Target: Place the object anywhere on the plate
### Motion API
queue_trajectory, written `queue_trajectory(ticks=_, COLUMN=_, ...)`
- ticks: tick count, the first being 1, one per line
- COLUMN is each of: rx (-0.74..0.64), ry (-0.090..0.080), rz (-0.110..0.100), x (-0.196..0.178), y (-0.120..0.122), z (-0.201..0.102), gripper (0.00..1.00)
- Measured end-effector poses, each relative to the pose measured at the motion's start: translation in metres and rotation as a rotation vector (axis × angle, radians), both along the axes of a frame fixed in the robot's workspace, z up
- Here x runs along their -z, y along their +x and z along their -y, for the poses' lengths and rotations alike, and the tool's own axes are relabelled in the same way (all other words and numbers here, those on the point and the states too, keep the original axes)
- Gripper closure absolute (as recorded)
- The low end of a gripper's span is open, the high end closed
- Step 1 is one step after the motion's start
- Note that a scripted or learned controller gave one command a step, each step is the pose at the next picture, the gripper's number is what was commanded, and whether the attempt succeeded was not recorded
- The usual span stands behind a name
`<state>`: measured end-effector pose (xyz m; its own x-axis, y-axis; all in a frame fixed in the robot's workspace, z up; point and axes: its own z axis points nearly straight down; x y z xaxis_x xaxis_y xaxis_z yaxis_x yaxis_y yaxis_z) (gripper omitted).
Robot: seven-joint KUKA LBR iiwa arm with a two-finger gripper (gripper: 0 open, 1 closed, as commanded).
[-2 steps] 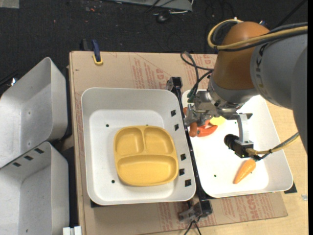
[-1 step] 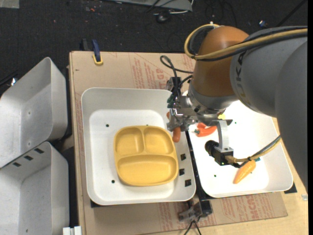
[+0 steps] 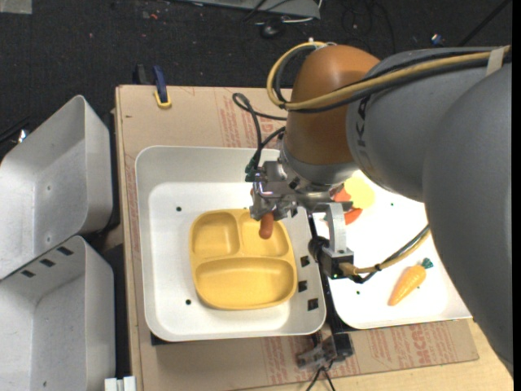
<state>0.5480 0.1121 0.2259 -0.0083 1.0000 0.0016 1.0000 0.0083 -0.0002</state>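
A yellow divided plate (image 3: 242,281) lies in the left white bin (image 3: 163,218). My gripper (image 3: 266,217) hangs over the plate's upper right compartment. It is shut on a small reddish-brown sausage-shaped object (image 3: 266,227), which sticks down from between the fingers just above the plate. The grey arm with its orange band covers much of the right side of the view.
In the right bin (image 3: 383,308) lie an orange carrot (image 3: 407,283) with a green top and a yellow and orange item (image 3: 356,195) partly hidden by the arm. Black cables run past the wrist. Brown cardboard lies under both bins.
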Motion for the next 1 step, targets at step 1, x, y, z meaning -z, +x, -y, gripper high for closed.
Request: queue_trajectory(ticks=1, rx=0.006, ry=-0.002, rz=0.000, x=-0.0001, y=0.0003, z=0.0034, gripper=0.00)
